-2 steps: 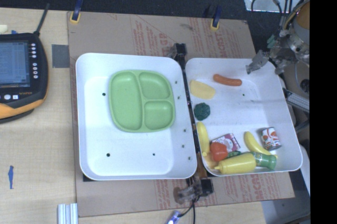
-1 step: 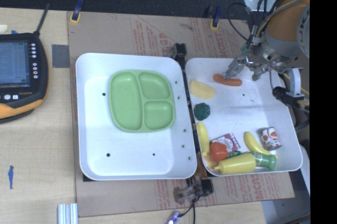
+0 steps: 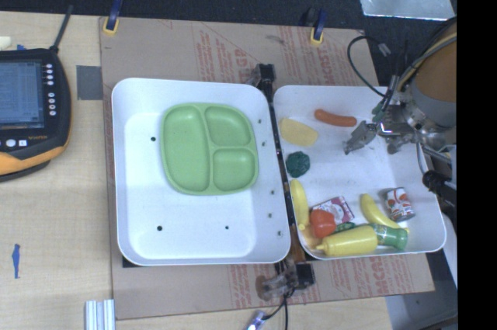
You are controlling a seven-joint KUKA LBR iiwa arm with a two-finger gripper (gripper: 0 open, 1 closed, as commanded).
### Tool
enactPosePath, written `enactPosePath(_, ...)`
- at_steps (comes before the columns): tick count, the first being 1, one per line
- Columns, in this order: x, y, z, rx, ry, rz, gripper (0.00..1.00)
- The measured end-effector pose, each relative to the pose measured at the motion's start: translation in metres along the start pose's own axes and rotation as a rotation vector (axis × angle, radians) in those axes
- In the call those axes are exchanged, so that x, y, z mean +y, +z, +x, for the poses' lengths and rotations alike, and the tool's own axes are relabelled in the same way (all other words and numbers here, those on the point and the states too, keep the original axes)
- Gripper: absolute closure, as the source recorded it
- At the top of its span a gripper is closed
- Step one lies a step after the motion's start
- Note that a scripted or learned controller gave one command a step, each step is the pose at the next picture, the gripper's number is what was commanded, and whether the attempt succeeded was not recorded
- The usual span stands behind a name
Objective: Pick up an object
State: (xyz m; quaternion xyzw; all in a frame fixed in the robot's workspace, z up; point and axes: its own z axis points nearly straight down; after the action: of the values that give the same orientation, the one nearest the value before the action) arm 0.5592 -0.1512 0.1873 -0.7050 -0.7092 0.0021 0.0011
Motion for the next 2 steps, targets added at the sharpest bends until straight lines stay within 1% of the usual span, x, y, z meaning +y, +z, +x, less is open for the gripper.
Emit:
enactPosePath(1,-0.038,0.051,-0.054,0.000,0.001,0.000,0.00)
enactPosePath(2,-0.072,0.096,-0.060,0.001,0.000,-0.001,0.00)
